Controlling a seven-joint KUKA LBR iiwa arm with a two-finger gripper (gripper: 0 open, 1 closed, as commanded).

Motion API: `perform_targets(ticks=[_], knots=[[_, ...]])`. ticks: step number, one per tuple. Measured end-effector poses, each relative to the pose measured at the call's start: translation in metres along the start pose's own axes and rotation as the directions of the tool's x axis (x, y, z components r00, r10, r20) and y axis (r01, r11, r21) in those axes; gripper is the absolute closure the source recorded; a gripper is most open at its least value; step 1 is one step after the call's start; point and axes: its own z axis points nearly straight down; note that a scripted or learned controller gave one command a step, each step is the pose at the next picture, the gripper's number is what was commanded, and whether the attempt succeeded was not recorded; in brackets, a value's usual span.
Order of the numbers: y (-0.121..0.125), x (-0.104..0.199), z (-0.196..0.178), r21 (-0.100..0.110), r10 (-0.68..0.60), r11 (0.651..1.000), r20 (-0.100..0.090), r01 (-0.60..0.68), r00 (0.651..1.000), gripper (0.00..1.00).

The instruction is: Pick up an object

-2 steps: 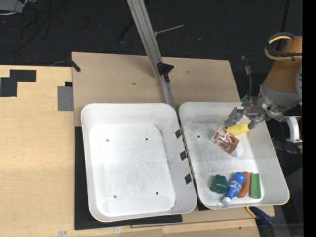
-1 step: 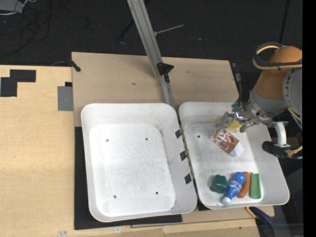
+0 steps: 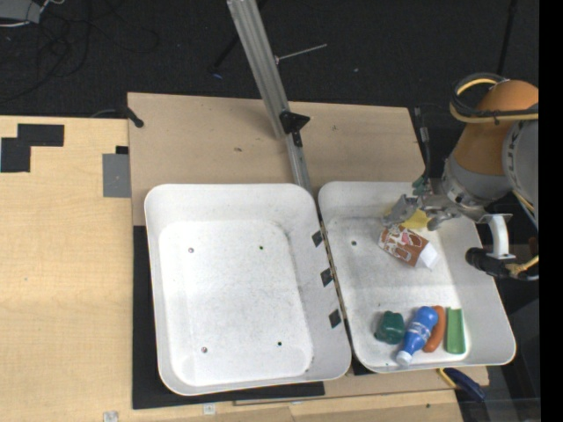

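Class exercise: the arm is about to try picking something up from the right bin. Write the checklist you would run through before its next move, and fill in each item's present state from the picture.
1. Gripper is over the right bin: ok.
2. A target lies near it: ok, the red-and-white carton sits just below the gripper.
3. Carton stands apart from other items: ok, the dark green piece, blue bottle, orange piece and green block cluster at the near end.
4. Fingers open enough for the carton: cannot tell.
5. Carton already between the fingers: cannot tell.
6. Carton is away from the bin walls: ok.
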Motion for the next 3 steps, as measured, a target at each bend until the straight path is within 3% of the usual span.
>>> perform_targets(ticks=[1,2,3], knots=[[0.0,-0.001,-0.01,0.002,-0.001,1.0,0.002,0.001,1.0,1.0],[0.008,0.007,-0.064,0.018,0.0,1.0,-0.003,0.0,1.0,1.0],[0.01,0.006,-0.107,0.019,0.0,1.0,-0.003,0.0,1.0,1.0]])
